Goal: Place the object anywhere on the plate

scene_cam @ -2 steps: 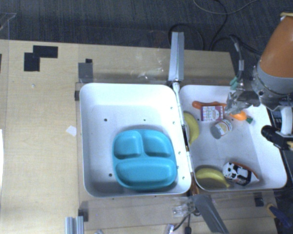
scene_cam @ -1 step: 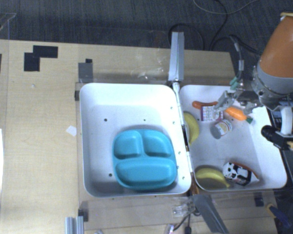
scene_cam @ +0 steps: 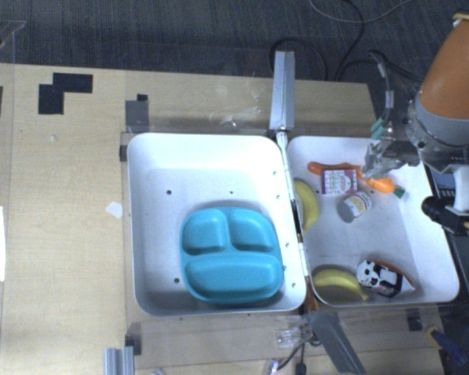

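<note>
Nearest, a banana (scene_cam: 338, 284) and a black-and-white toy (scene_cam: 381, 278) are lying at the right bin's (scene_cam: 430, 241) front edge. The blue plate (scene_cam: 230, 255) is sitting in the left bin (scene_cam: 152, 209). Farther back, the jaws (scene_cam: 381, 165) are hovering over an orange carrot (scene_cam: 367, 178); their opening I cannot tell.

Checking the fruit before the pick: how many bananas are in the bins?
2. One banana lies against the left wall of the right bin; the other banana lies in that bin's front left corner, beside a black-and-white toy.
</note>
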`<act>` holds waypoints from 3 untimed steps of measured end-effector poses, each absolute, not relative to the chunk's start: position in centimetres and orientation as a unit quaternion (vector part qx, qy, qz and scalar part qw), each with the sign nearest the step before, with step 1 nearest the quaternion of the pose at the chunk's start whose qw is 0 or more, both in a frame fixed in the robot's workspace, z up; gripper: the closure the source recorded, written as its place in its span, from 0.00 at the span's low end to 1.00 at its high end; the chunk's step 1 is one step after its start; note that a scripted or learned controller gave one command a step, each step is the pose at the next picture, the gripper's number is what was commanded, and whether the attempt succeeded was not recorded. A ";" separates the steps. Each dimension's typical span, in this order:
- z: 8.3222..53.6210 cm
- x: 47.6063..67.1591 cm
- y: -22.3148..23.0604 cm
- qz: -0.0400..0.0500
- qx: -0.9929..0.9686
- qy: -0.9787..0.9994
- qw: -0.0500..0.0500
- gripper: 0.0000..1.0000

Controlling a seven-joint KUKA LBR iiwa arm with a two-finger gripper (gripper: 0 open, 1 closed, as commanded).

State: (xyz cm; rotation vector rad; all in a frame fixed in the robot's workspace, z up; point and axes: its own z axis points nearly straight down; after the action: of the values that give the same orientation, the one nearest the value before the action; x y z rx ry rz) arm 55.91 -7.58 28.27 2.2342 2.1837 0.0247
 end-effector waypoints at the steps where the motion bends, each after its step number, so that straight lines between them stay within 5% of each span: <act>1: 28.3 55.9 -7.6 0.008 0.715 0.699 0.009 0.00; 2: 29.4 56.1 -7.6 0.009 0.713 0.702 0.011 1.00; 3: 34.0 52.4 -5.6 0.002 0.715 0.699 0.003 1.00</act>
State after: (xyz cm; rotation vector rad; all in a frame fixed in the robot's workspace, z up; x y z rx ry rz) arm 52.44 -5.56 34.00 2.2429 2.1918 0.0071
